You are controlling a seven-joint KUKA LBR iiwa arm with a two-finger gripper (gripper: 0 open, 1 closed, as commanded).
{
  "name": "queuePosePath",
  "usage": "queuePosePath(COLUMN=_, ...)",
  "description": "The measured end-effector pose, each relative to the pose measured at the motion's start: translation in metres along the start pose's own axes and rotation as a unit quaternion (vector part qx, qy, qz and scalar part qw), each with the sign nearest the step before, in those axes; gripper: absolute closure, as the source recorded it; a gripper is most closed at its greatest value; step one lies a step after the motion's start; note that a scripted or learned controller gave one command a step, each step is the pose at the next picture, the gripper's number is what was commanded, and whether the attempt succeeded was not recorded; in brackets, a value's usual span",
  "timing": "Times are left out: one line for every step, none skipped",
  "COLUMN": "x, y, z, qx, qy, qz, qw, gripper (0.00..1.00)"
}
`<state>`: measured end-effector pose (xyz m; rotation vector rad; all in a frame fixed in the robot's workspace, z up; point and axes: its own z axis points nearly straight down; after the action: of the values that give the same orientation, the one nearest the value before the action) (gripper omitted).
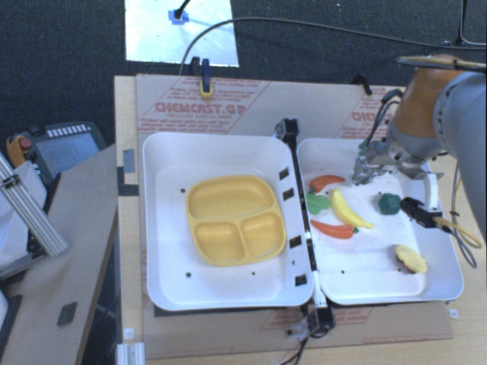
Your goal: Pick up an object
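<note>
Over on the left, the left bin [163, 226] carries a yellow divided tray [234, 219], lying flat near its middle, three compartments facing up. Moving across, a black divider strip [298, 211] runs between the two bins where they meet.

Into the right bin [380, 280] now, and here are the pickable pieces. An orange-red pepper [328, 182] lies near the upper left of this bin. Just below it sits a green leafy piece [318, 201], touching the upper end of a yellow banana [348, 210] that slants down toward the right. Under the banana lies a second red pepper [333, 230], its tip just beside the banana's lower side. Further right, a dark green round piece [389, 203] sits apart from the rest, and a pale yellow lumpy piece [412, 259] rests near the lower right corner.

The gripper [368, 169] hangs over the upper part of the right bin, between the orange-red pepper and the dark green piece, nothing visible between its fingers; whether they are spread or closed, I cannot tell. The grey arm [456, 120] with its orange band reaches in from the right.
</note>
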<state>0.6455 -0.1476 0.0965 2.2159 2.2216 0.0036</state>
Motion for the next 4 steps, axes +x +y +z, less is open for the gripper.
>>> queuePosePath(x=0.001, y=-0.008, z=-0.051, qx=-0.001, qy=0.0, qz=0.001, qw=1.0, gripper=1.0)
queuePosePath(x=-0.002, y=-0.015, z=-0.105, qx=-0.001, qy=0.0, qz=0.002, qw=1.0, gripper=1.0)
queuePosePath(x=-0.003, y=-0.013, z=-0.16, qx=-0.002, qy=0.0, qz=-0.001, qw=1.0, gripper=1.0)
queuePosePath(x=0.053, y=-0.037, z=-0.154, qx=0.002, qy=0.002, qz=-0.003, qw=1.0, gripper=1.0)
